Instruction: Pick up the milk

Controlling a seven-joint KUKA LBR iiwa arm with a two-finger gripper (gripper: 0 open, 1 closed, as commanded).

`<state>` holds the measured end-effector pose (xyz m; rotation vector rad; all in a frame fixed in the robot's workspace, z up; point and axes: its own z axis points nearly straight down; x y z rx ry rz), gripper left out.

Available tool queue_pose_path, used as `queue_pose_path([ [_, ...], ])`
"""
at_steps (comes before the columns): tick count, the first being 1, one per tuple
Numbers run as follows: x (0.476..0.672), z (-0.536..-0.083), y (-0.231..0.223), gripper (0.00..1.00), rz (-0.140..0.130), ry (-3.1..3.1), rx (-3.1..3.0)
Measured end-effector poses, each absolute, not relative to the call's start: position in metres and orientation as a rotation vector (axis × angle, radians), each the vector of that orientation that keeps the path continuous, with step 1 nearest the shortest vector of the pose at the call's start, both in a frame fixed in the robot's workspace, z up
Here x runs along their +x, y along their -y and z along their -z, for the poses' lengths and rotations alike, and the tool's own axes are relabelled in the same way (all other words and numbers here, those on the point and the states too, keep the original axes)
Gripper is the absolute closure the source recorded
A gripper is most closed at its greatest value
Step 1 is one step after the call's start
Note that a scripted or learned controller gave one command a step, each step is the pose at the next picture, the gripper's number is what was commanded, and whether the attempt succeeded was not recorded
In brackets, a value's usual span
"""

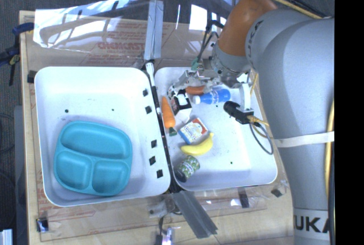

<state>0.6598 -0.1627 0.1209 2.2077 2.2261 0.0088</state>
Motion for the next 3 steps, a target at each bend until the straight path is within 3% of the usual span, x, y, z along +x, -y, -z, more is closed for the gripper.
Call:
queue_pose_path([
  [1,0.657,-0.095,0.123,0.0,0.004,-2.347,2.086],
  [2,0.657,-0.104,0.12,1.0,0.003,-2.355,2.082],
  [3,0.649,-0.207,0.095,1.0,0.0,-2.741,1.532],
])
